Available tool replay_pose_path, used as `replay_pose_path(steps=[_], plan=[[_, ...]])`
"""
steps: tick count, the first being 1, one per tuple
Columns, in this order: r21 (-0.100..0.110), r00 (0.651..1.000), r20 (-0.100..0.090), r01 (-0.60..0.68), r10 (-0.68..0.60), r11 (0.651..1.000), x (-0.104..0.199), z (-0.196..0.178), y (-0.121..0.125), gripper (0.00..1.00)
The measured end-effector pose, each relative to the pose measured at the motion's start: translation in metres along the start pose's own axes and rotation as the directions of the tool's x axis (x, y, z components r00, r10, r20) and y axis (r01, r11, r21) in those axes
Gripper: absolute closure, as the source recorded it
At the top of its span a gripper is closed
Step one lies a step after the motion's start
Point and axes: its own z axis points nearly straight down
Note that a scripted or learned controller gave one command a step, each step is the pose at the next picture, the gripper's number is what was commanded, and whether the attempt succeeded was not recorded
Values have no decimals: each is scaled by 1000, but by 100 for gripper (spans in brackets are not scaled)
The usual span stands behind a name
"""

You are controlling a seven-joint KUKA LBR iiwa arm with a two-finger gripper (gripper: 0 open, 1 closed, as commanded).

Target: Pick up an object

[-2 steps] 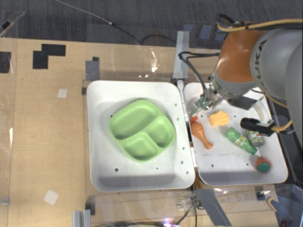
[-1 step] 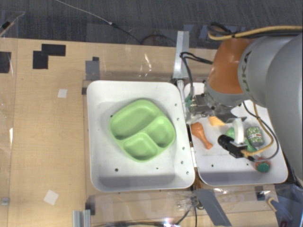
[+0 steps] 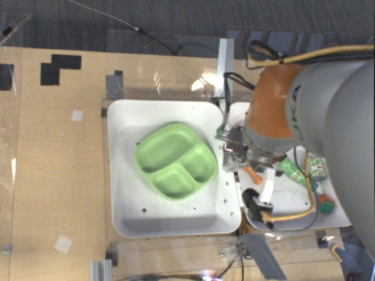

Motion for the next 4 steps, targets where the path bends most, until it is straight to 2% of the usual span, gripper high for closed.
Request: replay_pose_path(steps=[1,2,3,4], plan=[[0,837,1,-548,548,837,19,20,-18,100],[-2,986,0,-164,164,986,31,-3,-21,100],[-3,956,1,294,-294,956,39,-23,-22,100],[3,906,4,-424,424,906,40,53,-24,100]])
